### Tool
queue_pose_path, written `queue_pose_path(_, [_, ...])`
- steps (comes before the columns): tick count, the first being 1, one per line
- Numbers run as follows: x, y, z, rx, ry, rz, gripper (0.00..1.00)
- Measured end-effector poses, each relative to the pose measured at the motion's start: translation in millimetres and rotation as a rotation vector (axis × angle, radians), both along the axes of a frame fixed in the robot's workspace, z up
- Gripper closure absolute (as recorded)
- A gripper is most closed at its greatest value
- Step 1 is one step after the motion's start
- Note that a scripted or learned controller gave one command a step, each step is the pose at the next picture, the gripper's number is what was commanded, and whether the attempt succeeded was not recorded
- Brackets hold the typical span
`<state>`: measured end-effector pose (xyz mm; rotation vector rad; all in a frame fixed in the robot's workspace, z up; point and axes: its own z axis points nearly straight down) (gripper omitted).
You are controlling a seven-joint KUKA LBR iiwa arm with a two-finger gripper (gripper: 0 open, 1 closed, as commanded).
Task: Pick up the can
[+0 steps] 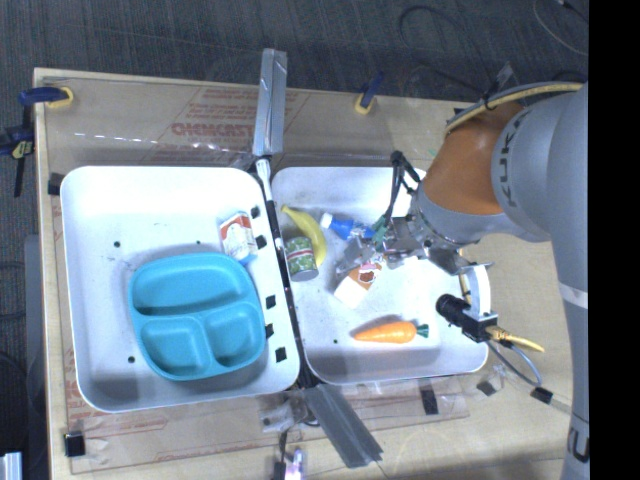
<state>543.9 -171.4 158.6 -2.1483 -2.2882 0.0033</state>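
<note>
The can (300, 255), small with a green and dark label, lies in the right bin (330, 183) against its left wall, just under the banana (308, 230). My gripper (368, 258) hangs low over the middle of that bin, to the right of the can and apart from it. It sits directly above a small white carton (355, 284) with a red and brown print. The wrist and arm cover the bin's right part behind it.
A blue-capped bottle (340, 228) lies between the banana and the gripper. A carrot (385, 333) rests near the right bin's front wall. The left bin (90, 228) holds a blue sectioned tray (195, 313) and a red-and-white carton (236, 235).
</note>
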Motion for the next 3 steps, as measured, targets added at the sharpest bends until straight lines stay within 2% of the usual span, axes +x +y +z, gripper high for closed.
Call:
queue_pose_path(1, [17.4,20.3,80.5,-0.001,-0.003,0.019,0.00])
queue_pose_path(2, [-3.3,6.9,-37.0,-0.001,-0.010,0.058,0.00])
queue_pose_path(3, [-0.3,-37.7,-50.6,-0.007,-0.034,0.043,0.00])
